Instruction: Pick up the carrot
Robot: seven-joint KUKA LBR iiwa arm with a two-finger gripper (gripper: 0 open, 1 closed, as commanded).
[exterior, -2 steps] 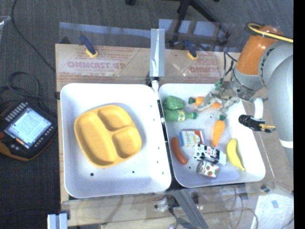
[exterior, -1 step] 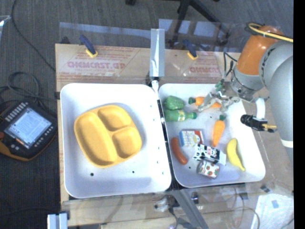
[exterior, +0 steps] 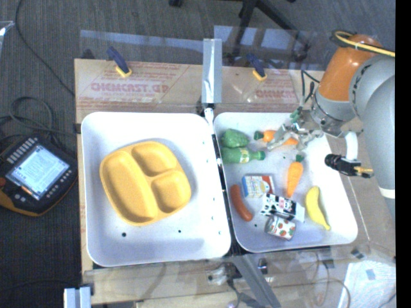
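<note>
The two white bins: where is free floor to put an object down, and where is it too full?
Left bin: bare floor borders the yellow tray, widest along the near edge. Right bin: crowded; carrot, banana, sausage and cartons lie close, and the gripper works at the far end.

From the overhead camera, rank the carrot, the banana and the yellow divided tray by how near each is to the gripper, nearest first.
1. Carrot: in the right bin, just below the gripper.
2. Banana: lower right of the same bin, farther down.
3. Yellow divided tray: in the left bin, well across the divider.
</note>
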